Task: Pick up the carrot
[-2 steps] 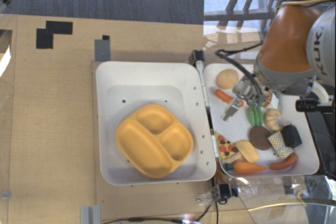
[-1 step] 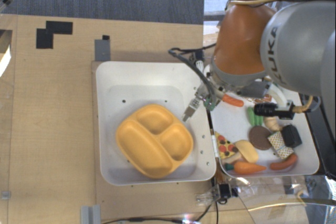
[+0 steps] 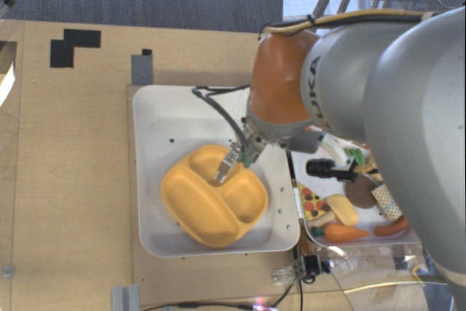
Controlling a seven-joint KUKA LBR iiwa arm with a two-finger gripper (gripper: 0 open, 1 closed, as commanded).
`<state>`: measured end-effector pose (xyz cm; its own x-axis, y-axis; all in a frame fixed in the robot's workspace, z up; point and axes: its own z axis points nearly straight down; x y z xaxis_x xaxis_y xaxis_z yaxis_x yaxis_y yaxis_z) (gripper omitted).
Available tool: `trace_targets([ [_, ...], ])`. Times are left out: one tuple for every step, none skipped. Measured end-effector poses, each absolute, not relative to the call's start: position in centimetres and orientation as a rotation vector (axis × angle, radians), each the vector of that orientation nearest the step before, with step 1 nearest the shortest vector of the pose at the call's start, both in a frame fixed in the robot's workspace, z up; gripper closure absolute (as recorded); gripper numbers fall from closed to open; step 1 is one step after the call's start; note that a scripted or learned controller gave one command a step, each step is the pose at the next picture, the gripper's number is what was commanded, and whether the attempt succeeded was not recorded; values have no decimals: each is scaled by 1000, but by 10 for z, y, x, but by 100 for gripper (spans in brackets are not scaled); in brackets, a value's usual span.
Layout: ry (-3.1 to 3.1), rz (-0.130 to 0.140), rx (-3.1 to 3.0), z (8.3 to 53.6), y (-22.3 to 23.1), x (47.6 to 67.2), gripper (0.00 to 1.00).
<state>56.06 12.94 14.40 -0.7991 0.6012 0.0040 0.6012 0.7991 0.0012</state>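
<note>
The carrot [image 3: 346,233] is an orange toy lying flat near the front edge of the right bin [image 3: 364,247]. My gripper [image 3: 227,167] hangs over the left bin [image 3: 149,156], just above the upper middle of a yellow divided plate [image 3: 211,204]. It is well to the left of the carrot, and I see nothing in it. The arm's wide grey body covers much of the right bin.
Around the carrot in the right bin lie a pizza slice [image 3: 313,206], a pale yellow piece [image 3: 342,209], a brown disc [image 3: 360,193] and a reddish sausage [image 3: 393,227]. The wall between the two bins [image 3: 295,193] runs between gripper and carrot.
</note>
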Motion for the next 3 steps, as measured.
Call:
trace_targets([
  [-2946, -19, -1127, 92, 126, 598, 0],
  [-2957, -31, -1119, 107, 129, 601, 100],
  [-2851, -9, -1360, 135, 139, 557, 100],
])
